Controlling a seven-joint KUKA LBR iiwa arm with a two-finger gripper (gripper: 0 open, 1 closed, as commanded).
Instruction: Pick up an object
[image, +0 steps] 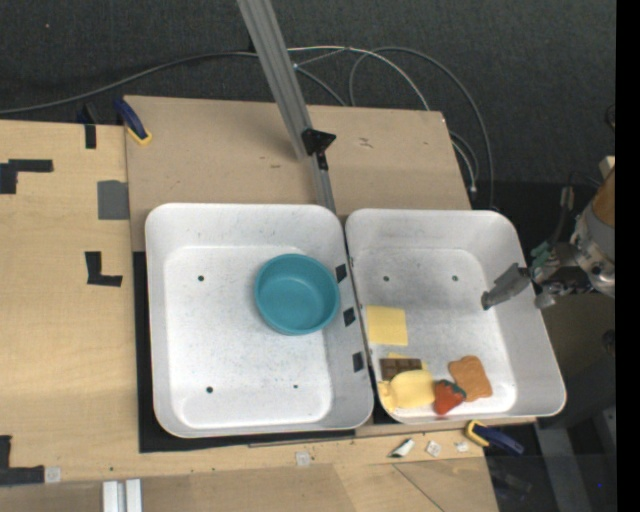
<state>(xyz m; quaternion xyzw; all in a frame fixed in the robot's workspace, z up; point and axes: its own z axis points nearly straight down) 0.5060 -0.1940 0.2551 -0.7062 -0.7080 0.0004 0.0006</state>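
Note:
A teal bowl (295, 293) sits in the left bin (190, 330), toward its right side. In the right bin (430, 240) lies a pale yellow square (387, 326), with a dark brown piece (400, 365) just below it. Along that bin's front edge sit a yellow lump (407, 389), a small red piece (448, 399) and an orange-brown slab (471, 377). My gripper (503, 289) hangs over the right bin's right side, above and to the right of those pieces, with nothing visibly in it.
A slanted metal pole (285, 90) rises behind the bins where they meet. Cables (420, 75) loop across the bench's back. Blue-and-yellow clamps sit at the back left (135, 122) and front right (495, 437) of the board.

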